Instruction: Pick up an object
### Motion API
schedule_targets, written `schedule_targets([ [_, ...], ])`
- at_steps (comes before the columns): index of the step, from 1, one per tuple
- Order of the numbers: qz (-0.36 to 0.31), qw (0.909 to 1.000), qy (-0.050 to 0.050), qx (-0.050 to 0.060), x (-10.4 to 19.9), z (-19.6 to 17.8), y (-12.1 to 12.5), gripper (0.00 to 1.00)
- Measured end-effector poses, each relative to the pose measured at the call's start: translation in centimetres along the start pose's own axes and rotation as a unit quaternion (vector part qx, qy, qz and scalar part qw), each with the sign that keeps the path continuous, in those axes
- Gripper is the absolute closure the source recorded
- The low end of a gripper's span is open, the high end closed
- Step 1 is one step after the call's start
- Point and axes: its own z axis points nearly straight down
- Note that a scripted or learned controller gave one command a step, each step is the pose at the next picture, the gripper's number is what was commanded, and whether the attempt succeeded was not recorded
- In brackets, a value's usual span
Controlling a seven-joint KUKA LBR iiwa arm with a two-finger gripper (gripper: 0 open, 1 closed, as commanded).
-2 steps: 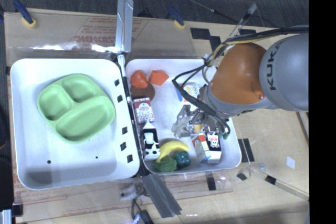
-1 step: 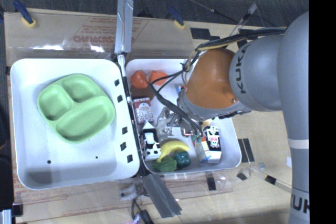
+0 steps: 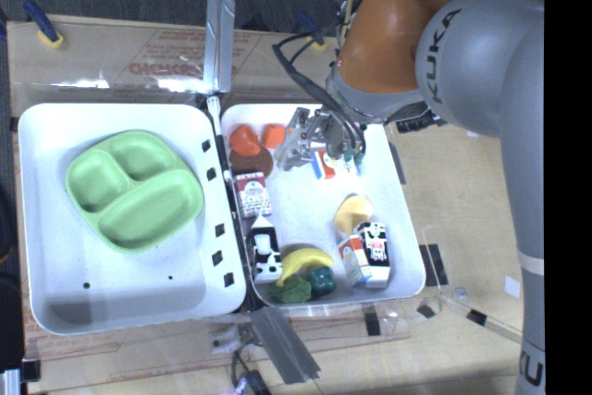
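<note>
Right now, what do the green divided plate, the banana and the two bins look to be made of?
Green divided plate: likely moulded plastic, matte with a soft sheen, one even colour. Banana: probably a plastic toy, smooth and glossy yellow, though real fruit cannot be ruled out. Left bin and right bin: white plastic by the look, thin rounded walls, faint glare.

Left bin (image 3: 37,199): green divided plate (image 3: 136,188) fills the middle; bare floor along the near edge.
Right bin (image 3: 402,199): open floor in the centre.
Left wall: red toy (image 3: 244,141), small carton (image 3: 252,195) and cow carton (image 3: 265,254) stand in line.
Near wall: banana (image 3: 303,262) and milk carton (image 3: 370,254) block.
Far end: gripper (image 3: 319,143) overhead.
</note>
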Motion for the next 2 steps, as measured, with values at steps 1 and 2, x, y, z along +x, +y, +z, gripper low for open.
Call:
schedule_targets([
  [1,0.11,0.9939,0.003,0.001,-4.4,-4.0,-6.8,1.0],
  [2,-0.024,0.9997,0.006,0.0,-3.9,3.9,-11.8,1.0],
])
